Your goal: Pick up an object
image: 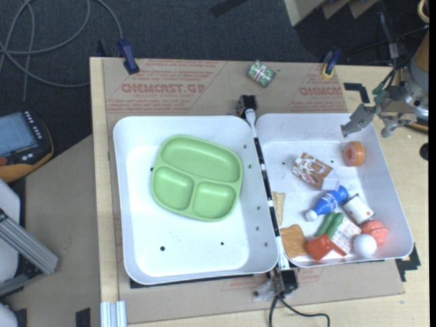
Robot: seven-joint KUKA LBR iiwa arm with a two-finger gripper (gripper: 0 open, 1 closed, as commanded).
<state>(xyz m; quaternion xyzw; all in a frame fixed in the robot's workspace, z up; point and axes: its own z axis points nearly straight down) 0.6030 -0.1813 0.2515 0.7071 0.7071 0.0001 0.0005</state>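
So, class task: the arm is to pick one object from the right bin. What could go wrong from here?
1. The tool hangs at the right bin's far rim, beside the orange donut-like piece; coming down there, it could hit the rim.
2. The blue bottle, the white ball and the red piece lie crowded together, so a grab could catch two or push them apart.

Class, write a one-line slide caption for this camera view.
Gripper hovers above a doughnut in the right bin.
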